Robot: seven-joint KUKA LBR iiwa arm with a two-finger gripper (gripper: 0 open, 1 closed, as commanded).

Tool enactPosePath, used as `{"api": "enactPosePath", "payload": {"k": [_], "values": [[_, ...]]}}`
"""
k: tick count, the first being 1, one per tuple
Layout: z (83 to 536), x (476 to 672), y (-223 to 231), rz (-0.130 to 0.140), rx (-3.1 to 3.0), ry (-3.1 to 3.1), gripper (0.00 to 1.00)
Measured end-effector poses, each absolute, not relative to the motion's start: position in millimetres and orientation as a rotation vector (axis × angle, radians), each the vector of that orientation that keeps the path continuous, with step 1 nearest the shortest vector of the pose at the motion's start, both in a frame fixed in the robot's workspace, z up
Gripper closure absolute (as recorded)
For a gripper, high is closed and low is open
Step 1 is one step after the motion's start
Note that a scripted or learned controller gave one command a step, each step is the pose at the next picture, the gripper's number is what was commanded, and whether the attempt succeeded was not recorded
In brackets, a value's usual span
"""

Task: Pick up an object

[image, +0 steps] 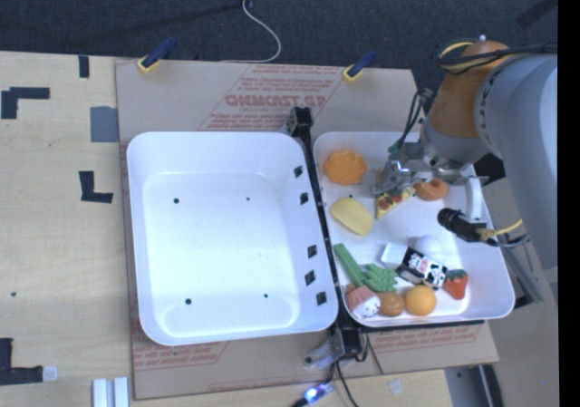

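Observation:
The right bin holds several toy foods. An orange fruit lies at its far left and a yellow piece just below it. My gripper hangs over the bin's far middle. A small red and yellow wedge sits right under its tip, touching or nearly so. An orange-red round piece lies close to the gripper's right side. Whether anything is between the jaws is hidden by the wrist.
Along the right bin's near edge lie a green vegetable, a black and white toy, an orange ball, a smaller brown ball and a red strawberry. The left bin stands beside it.

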State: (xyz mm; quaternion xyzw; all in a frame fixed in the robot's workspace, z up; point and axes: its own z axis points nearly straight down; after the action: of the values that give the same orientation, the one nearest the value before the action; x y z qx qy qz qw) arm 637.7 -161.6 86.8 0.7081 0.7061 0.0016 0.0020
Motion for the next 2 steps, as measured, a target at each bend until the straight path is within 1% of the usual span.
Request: {"api": "enactPosePath", "payload": {"k": [1, 2], "values": [[85, 670.0, -101, 0.003, 2.213, 2.229, 1.00], [85, 652.8, -180, -0.003, 2.224, 2.214, 1.00]]}}
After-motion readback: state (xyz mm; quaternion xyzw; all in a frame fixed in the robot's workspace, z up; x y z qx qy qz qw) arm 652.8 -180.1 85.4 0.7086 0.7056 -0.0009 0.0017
